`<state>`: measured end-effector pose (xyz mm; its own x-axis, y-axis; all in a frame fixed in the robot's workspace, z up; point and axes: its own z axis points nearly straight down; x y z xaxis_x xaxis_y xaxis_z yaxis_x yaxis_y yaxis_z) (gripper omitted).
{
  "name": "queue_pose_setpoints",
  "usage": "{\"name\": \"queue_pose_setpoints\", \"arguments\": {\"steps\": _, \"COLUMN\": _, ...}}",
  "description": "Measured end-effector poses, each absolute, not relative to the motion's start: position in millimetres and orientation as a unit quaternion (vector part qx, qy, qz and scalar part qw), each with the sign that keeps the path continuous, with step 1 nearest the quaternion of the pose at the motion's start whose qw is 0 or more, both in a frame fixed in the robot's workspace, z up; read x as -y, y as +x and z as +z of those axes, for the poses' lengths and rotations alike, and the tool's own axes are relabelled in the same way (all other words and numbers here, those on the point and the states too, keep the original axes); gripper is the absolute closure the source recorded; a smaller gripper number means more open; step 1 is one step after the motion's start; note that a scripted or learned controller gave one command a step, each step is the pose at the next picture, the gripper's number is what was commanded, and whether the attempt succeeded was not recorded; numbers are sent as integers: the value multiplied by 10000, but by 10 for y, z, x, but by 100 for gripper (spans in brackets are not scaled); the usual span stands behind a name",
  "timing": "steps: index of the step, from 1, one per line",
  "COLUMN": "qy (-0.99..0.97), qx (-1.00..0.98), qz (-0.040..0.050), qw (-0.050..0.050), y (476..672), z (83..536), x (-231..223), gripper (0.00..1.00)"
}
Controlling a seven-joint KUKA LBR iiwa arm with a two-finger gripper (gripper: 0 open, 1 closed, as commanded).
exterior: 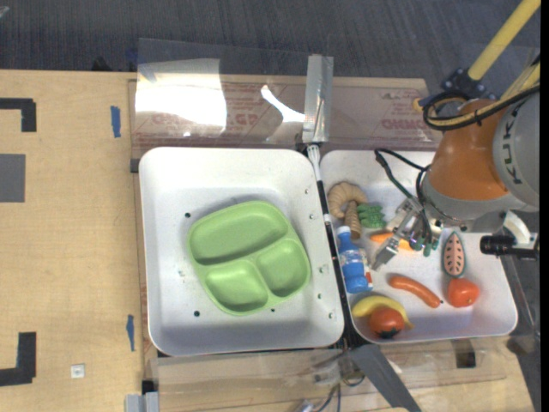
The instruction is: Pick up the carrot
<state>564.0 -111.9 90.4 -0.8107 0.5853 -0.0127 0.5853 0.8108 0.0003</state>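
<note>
Clearly the pick is not yet done: the carrot (415, 290), a long orange-red piece, lies flat on the floor of the right bin (497, 316), lower right of the frame, nothing around it. The gripper (396, 244) hangs just above and left of it, over an orange bit, and I cannot tell its state. What is left is lining up, closing and lifting. Room is tight: a tomato (462, 293) sits just right, a watermelon slice (454, 255) above that, a banana (375, 305) lower left. The left bin's green divided plate (249, 256) lies well apart.
</note>
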Motion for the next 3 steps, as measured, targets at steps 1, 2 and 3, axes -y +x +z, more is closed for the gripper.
{"name": "queue_pose_setpoints", "arguments": {"steps": 1, "qy": 3071, "qx": -9516, "qz": 2, "qw": 109, "y": 5673, "z": 1033, "x": 1104, "gripper": 100}}
{"name": "queue_pose_setpoints", "arguments": {"steps": 2, "qy": 1632, "qx": -9866, "qz": 10, "qw": 54, "y": 5876, "z": 1875, "x": 625, "gripper": 100}}
{"name": "queue_pose_setpoints", "arguments": {"steps": 3, "qy": 153, "qx": -9999, "qz": 2, "qw": 50, "y": 5385, "z": 1064, "x": 924, "gripper": 100}}
